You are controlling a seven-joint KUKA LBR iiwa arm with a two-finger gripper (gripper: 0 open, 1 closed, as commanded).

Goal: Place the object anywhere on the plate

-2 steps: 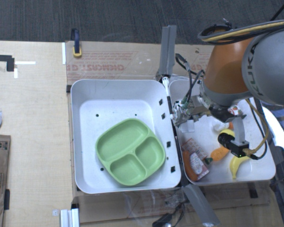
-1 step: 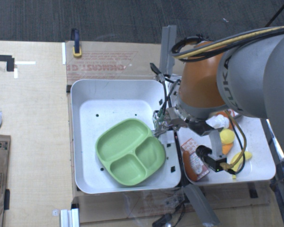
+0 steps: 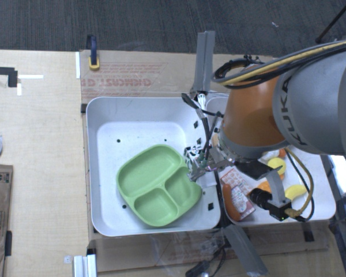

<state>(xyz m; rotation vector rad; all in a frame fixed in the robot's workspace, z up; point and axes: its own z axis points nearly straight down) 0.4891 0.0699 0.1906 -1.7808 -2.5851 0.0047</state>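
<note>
Hovering at the green divided plate's (image 3: 158, 184) right rim, the gripper (image 3: 197, 165), grip state unreadable, should release over a compartment.

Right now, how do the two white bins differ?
The left bin shows in full; the arm covers much of the right bin. The left bin holds one green divided plate; the right bin holds several small orange and yellow items. Both are shallow and white.

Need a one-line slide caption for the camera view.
KUKA arm reaches over the green divided plate in the left bin; objects lie in the right bin.
</note>
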